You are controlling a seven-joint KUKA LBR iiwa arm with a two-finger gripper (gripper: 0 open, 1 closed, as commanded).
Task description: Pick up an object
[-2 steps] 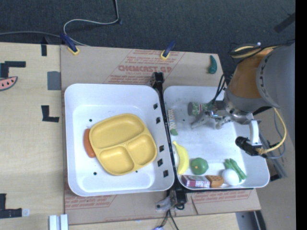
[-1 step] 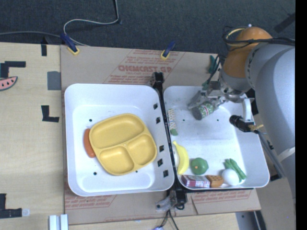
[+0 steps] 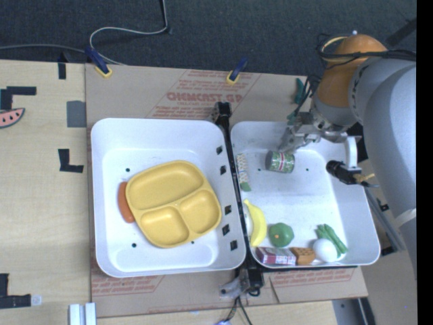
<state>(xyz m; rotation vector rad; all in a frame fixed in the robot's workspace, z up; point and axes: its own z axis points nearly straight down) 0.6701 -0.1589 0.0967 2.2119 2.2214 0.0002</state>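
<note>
so the small green-labelled can lying on its side sits in the upper part of the right white bin, on bare floor and well apart from everything else. my gripper hangs just above and behind it, close to touching; whether the fingers are spread or closed i cannot tell from this slanted view, and i see nothing held between them. i judge this to be the approach to a grasp. to do it well i would centre over the can's short axis and close across its round sides, so it cannot roll away. the yellow banana, green round fruit and white egg-shaped object crowd the bin's near edge. the yellow divided plastic tray fills the left white bin on the counter.
</note>
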